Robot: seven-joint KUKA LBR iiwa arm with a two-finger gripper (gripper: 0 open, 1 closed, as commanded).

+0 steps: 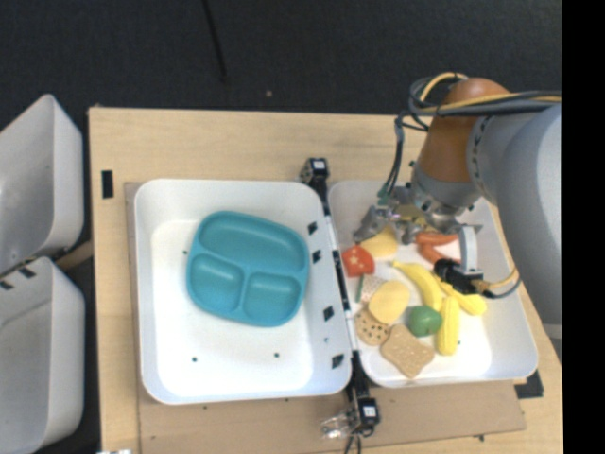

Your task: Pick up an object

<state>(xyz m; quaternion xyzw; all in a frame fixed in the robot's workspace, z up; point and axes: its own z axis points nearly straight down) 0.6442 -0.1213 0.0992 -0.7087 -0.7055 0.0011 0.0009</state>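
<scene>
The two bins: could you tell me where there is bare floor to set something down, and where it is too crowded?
The left bin has bare white floor all round the teal divided plate, widest below it and along its left wall. The right bin is crowded: toy food fills its left and middle, with the gripper over the upper part. A bare strip remains along its lower right wall, beyond the bananas.

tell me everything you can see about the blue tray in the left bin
The blue tray is a rounded-square plate in teal, plastic by its look, with three moulded compartments: one wide section toward the far side and two smaller ones toward the near side. It lies flat, slightly rotated, on the floor of the left bin, nearer its right wall. Nothing rests in it.
</scene>
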